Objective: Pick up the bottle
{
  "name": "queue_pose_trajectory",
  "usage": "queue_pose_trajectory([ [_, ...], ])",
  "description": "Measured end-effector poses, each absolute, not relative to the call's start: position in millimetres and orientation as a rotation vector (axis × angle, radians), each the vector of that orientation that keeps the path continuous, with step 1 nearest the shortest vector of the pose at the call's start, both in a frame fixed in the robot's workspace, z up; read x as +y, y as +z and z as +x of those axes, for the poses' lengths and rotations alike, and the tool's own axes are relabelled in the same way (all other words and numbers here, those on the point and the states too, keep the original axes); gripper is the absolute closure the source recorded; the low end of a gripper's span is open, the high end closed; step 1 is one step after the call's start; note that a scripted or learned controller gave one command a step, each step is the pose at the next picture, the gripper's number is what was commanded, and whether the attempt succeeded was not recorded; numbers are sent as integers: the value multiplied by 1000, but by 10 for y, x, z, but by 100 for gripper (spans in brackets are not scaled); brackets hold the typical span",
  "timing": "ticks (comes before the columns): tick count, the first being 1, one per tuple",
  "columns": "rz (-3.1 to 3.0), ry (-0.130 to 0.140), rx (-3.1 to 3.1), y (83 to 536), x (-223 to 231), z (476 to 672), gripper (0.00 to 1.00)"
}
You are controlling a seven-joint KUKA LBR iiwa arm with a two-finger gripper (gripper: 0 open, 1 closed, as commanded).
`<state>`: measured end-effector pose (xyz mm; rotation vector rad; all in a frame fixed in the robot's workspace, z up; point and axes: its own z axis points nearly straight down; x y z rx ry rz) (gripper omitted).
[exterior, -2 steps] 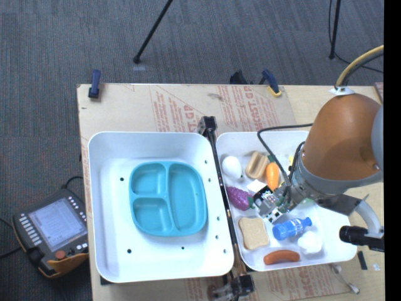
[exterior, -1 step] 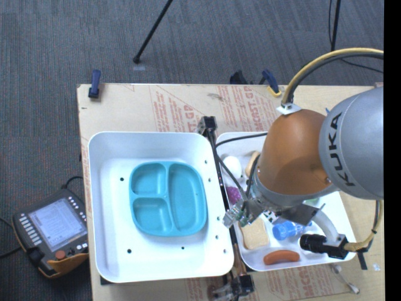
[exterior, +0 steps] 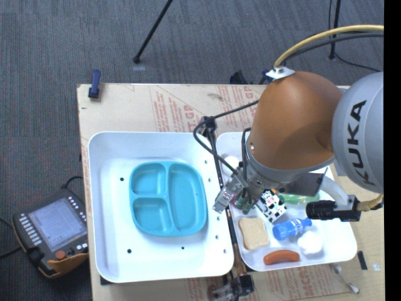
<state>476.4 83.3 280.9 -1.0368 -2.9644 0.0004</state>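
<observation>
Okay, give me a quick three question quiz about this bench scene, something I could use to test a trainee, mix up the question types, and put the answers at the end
1. True or false: the blue bottle lies in the same bin as the divided tray.
2. Which item lies nearest the front rim of the right bin? A) slice of bread B) sausage C) bottle
3. Fill in: the divided tray has ___ compartments.

Key:
1. False; the bottle lies on its side in the right bin, the tray in the left bin.
2. B
3. three
</observation>
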Motion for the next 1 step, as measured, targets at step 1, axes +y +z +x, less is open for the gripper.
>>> queue_pose_trajectory([
  [1,-933,1,-2998,2867,1534,4759,100],
])
